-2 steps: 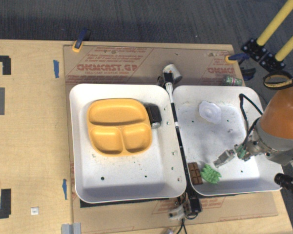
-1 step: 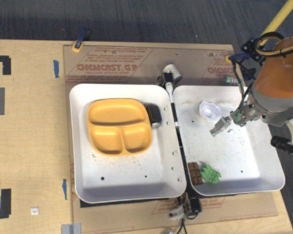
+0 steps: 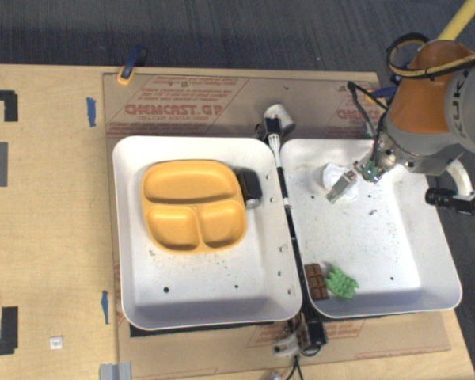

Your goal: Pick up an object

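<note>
Reaching from the right, the gripper [image 3: 344, 185] hangs over the right bin [image 3: 427, 244] beside a pale crumpled object [image 3: 332, 174]; finger spacing indiscernible. Right bin: one green toy [image 3: 343, 283], one brown block [image 3: 316, 282]. Left bin [image 3: 134, 236]: one yellow divided tray [image 3: 194, 204], one black object [image 3: 249, 187].

Bright even overhead light, soft short shadows, white bins [image 3: 222, 311] slightly glaring (mild blur throughout).

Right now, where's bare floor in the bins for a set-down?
Right bin: wide bare middle, between the gripper up top and the green toy with brown block at the front-left corner. Left bin: bare front strip below the yellow tray; crowded above.
</note>
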Action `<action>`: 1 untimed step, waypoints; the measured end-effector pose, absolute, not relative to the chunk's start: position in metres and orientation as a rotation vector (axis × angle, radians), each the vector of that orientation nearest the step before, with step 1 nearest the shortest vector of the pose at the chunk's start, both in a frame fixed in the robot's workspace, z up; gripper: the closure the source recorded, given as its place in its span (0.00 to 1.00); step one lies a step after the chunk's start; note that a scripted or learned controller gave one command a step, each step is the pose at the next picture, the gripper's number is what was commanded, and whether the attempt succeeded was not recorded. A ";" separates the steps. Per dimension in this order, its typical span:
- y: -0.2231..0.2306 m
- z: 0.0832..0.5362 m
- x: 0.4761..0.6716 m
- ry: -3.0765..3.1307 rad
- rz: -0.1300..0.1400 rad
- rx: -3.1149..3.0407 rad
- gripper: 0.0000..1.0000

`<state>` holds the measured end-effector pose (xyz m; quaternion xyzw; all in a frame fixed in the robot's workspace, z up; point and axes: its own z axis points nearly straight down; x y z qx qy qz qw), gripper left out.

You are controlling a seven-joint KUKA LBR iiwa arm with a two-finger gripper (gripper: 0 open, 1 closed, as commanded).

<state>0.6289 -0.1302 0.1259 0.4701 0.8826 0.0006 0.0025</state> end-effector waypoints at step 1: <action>-0.157 0.105 0.584 2.629 0.000 1.722 0.00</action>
